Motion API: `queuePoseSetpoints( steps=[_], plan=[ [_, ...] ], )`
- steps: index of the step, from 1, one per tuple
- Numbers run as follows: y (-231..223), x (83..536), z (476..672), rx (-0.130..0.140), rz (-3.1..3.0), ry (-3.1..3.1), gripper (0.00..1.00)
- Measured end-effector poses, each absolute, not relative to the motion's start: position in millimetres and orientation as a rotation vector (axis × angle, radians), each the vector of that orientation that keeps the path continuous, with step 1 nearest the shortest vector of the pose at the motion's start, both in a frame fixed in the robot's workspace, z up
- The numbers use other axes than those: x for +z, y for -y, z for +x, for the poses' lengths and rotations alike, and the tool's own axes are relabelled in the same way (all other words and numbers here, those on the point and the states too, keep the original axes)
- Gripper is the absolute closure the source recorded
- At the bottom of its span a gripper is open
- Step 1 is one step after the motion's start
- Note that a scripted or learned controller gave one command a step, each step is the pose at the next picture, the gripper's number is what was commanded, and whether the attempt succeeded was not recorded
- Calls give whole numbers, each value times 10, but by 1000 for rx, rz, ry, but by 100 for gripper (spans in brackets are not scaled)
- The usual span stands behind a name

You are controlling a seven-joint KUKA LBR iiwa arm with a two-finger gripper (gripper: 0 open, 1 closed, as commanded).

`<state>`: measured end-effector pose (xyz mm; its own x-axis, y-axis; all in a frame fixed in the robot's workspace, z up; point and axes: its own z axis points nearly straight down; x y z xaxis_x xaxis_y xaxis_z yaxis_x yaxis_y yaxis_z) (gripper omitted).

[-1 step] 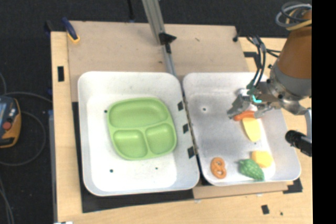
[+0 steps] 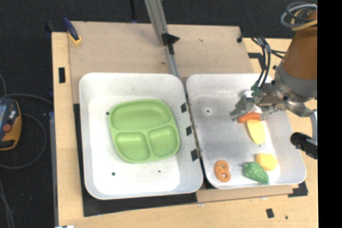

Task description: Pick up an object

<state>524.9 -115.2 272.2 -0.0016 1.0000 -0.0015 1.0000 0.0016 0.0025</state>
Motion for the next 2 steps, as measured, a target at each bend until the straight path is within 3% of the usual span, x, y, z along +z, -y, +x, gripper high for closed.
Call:
queuePoseSetpoints(
  steps=[1, 2],
  plan=[
    [1112, 2257, 5319, -3, 2222, -2222, 0],
    [1053, 1676, 5251, -5, 2224, -2223, 0]
  ],
)
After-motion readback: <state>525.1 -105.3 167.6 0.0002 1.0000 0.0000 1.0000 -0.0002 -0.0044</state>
